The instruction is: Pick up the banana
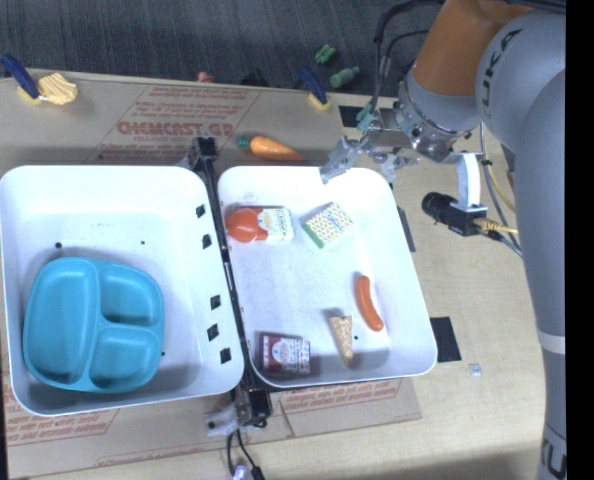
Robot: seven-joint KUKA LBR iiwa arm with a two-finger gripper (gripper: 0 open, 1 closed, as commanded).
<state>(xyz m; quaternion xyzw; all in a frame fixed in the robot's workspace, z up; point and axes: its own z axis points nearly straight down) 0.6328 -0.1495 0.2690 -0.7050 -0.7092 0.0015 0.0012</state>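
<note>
Over right bin's (289, 168) far rim, gripper (361, 154) hovers.

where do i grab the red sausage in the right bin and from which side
Take the red sausage at its middle, from straight above, closing across its narrow width. It lies flat, long axis running near to far, with bare right bin floor either side.
</note>
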